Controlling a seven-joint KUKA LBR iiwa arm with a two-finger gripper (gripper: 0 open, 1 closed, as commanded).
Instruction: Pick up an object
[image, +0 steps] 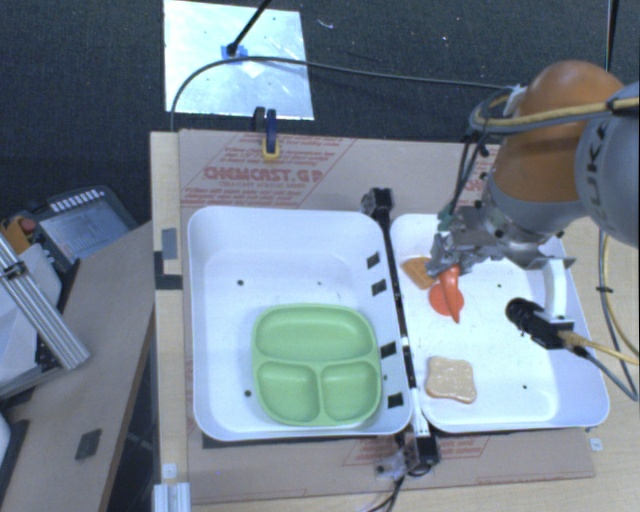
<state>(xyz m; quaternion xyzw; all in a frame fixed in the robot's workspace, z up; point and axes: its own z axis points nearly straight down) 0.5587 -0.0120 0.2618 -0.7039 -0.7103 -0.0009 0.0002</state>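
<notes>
1. We find the gripper (447, 262) low over the right bin (575, 400), its fingers clenched on the upper end of the red-orange pepper (450, 293), which hangs slanting below them.
2. An orange piece (416, 271) lies just beside the pepper, to its left, against the bin wall.
3. A toast slice (451, 380) lies nearer the front of the same bin, well apart.
4. The left bin (215, 260) holds a green divided tray (315, 364).
</notes>
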